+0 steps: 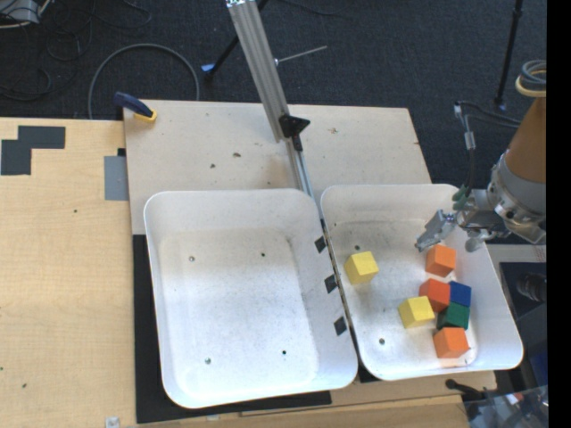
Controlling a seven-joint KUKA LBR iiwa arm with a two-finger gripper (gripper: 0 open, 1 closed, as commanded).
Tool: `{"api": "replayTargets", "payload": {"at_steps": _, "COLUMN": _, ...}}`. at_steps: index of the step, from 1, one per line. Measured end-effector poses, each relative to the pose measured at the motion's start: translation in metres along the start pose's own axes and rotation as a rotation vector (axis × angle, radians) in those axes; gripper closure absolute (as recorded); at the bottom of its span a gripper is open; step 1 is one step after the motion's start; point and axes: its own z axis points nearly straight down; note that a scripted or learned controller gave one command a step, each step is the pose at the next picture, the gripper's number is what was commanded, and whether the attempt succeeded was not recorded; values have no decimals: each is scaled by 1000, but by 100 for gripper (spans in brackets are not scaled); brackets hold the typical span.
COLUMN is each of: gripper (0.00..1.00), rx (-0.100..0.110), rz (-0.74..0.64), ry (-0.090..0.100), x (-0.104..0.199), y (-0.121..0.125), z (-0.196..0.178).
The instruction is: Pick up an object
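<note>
Gripper (pixel 443 230) hangs over right bin (pixel 393 205) — orange cube (pixel 441 260) sits just nearer, almost directly beneath. Claw state: cannot tell, fingers too blurred.

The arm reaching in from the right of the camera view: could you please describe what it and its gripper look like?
The arm shows a broad orange band above a pale grey, rounded wrist section. Below it sits the two-finger gripper, built of dull grey metal parts with angular edges. A small green piece shows near where the gripper meets the wrist. A thin dark rod or cable rises just beside the wrist.
</note>
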Motion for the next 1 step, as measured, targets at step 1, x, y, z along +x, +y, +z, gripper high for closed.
{"api": "replayTargets", "payload": {"at_steps": 1, "gripper": 0, "rx": -2, "rz": -7, "ry": 0, "x": 20, "y": 62, "z": 1}}
